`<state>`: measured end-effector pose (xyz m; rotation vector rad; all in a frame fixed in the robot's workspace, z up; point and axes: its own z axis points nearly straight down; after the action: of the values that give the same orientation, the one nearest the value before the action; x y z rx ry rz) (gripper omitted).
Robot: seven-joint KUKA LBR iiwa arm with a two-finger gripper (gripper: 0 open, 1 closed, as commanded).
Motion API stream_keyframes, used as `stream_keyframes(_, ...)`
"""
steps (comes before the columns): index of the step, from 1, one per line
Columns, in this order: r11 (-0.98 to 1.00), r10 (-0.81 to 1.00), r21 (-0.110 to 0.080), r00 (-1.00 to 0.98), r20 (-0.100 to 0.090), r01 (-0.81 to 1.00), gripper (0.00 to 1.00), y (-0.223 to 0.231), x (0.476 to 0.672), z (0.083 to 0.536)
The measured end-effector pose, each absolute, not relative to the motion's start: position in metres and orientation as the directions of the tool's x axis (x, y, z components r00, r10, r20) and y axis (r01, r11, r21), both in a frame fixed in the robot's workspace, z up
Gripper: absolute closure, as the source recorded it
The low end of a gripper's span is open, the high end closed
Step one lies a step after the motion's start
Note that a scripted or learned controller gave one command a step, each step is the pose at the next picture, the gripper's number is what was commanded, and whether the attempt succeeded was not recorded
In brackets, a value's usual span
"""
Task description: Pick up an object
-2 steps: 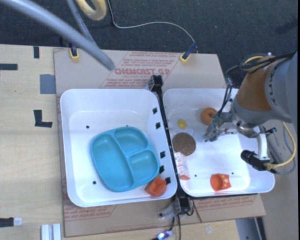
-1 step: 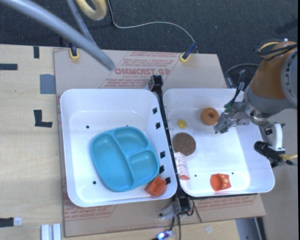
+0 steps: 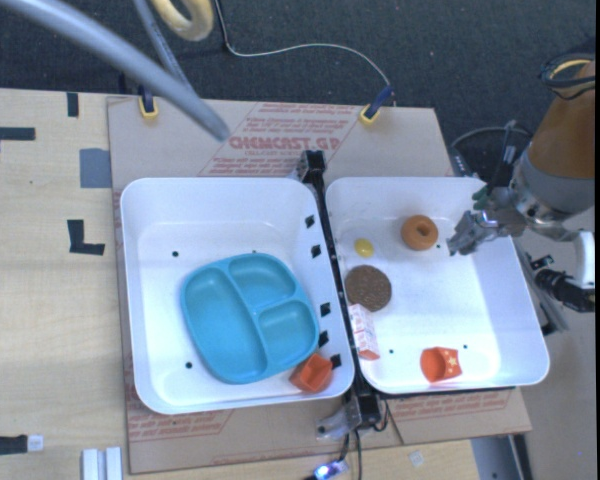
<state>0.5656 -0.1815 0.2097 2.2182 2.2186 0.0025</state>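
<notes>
While poised over the right bin (image 3: pixel 500 298), near its far-right rim, grey gripper (image 3: pixel 467 236) at the end of the orange-banded arm (image 3: pixel 565 143); finger spread too small and blurred to judge, cannot tell whether anything is gripped, nothing visibly between the tips. Just to the left of the gripper, apart from it, a small round brown doughnut (image 3: pixel 419 232) with a dark centre hole, matte. Further left, a tiny yellow ball (image 3: pixel 364 248), smooth. Left and nearer the camera, a flat dark-brown disc (image 3: pixel 367 287), rough-speckled like a cookie. Beyond that, against the divider, a white-and-red wrapper (image 3: pixel 361 332), crinkled. Below the gripper toward the near rim, an orange-red blocky piece (image 3: pixel 440 364), angular. Much further left, in the left bin (image 3: pixel 150 268), a glossy blue divided plate (image 3: pixel 248 314) with three compartments, rounded corners, and an orange lump (image 3: pixel 312 373) touching its near-right edge. Both bins shallow, white, smooth plastic, side by side on a cardboard sheet (image 3: pixel 270 138). Open white floor directly beneath and right of the gripper; bin rim close on its right.
</notes>
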Motion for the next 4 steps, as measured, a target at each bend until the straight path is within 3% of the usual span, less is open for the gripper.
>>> stream_keyframes(1,0.002,1.0,0.004,-0.002,-0.001,1.0,1.0,-0.181,0.567,0.248)
stream_keyframes(4,0.006,1.0,-0.003,-0.006,0.002,1.0,1.0,-0.027,0.569,0.227)
